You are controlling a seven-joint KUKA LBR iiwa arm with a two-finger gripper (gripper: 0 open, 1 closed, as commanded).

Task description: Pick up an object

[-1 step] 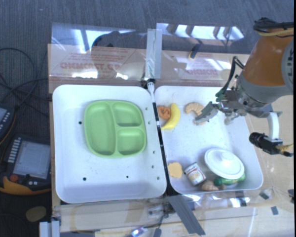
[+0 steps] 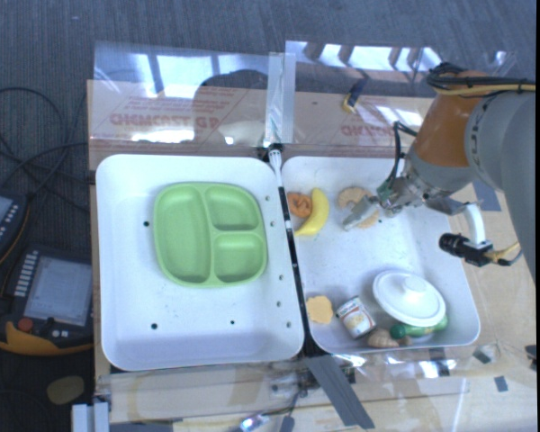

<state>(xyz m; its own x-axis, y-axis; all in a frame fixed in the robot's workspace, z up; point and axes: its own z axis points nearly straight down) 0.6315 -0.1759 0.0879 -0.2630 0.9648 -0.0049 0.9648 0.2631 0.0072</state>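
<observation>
Where bins meet, one banana

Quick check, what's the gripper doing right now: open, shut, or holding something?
Gripper: cannot be told; it sits low in the right bin, right beside the tan cookie-like piece.

A tan biscuit-like piece is seen flat near the right bin's back wall. A banana is curved beside an orange piece at the left wall. A white lidded bowl, a small can and a yellow piece are set along the front.
</observation>
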